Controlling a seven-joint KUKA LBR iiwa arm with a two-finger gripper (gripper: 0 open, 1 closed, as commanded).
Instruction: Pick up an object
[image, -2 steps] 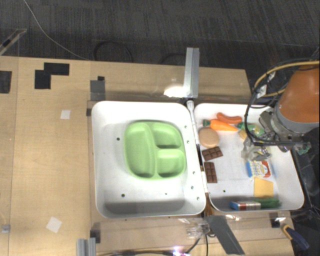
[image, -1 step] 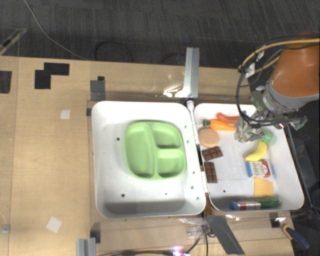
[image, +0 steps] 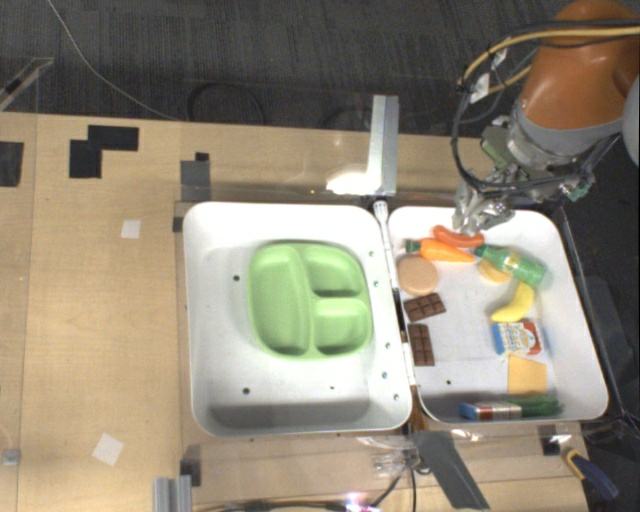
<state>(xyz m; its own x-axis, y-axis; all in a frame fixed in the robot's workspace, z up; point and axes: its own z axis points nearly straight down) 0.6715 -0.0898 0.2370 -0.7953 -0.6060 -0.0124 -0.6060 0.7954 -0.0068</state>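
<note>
- Left bin (image: 200, 300): holds a green tray (image: 308, 298) with compartments, lying flat. Wide and shallow; likely a poor target for a two-finger pinch, as the rims offer little to close on.
- Right bin (image: 580, 300): crowded along its far edge. Risk is mostly here.
- Cookie (image: 418, 274), round and tan, sits near the divider with two chocolate pieces (image: 422, 306) below it. All flat, so a grasp may skid off the top.
- Carrot (image: 447, 251) lies just beyond the cookie, with a red chili (image: 458, 238) touching or nearly touching its far side. Which one is nearer the tool is hard to call.
- Gripper (image: 480, 212) hangs over the bin's far rim, just above the chili. Whether it is parted or closed cannot be told; nothing is seen held.
- Risk: descending here could catch chili and carrot together, or nudge one aside and close on nothing.
- Risk: the rim is close, so a slight offset could bring the tool down on the bin wall.
- Green bottle (image: 512, 265) and banana (image: 514, 302) lie just right of the carrot; a push could roll the bottle.
- Further right and nearer: carton (image: 519, 338), cheese wedge (image: 528, 375), marker (image: 492, 410). Well apart from the tool, unlikely to interfere.
</note>
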